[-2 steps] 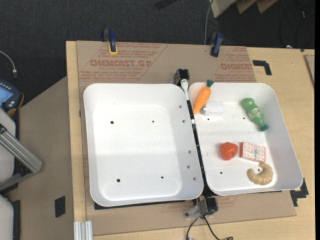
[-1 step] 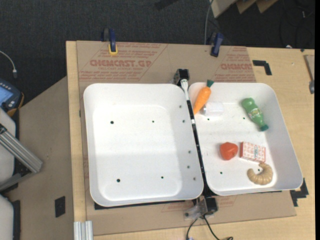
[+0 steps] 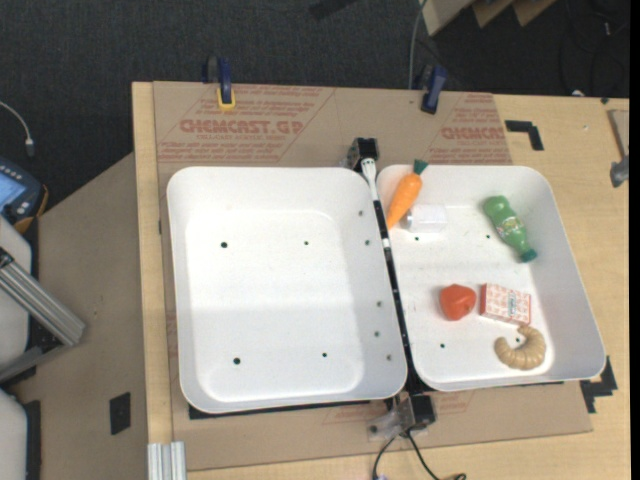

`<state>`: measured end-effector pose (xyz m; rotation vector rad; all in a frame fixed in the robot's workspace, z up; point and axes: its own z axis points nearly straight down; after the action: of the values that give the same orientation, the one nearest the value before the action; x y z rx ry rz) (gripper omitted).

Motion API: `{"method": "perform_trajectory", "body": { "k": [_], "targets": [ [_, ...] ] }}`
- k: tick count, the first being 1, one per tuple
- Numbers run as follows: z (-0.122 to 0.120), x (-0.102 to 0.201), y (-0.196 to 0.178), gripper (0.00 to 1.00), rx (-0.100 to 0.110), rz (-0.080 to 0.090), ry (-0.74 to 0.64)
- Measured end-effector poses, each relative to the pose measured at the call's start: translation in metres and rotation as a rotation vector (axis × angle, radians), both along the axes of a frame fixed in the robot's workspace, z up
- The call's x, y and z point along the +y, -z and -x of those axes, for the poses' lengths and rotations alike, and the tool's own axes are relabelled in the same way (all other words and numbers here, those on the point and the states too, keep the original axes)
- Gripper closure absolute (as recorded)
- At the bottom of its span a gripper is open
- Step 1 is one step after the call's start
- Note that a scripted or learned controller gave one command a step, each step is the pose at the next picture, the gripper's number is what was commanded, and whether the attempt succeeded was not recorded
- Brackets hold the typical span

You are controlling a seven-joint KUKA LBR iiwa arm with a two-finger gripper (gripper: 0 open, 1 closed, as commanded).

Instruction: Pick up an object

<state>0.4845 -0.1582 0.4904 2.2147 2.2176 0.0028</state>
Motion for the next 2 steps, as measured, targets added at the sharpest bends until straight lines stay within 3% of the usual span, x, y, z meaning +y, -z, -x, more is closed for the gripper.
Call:
{"method": "perform_trajectory", "body": {
  "k": [1, 2],
  "targets": [
    [-0.0008, -0.0001, -0.0111, 1.00, -0.005, 0.003, -0.001],
    [-0.0008, -0.0001, -0.0107, 0.00, -0.004, 0.002, -0.001]
  ]
}}
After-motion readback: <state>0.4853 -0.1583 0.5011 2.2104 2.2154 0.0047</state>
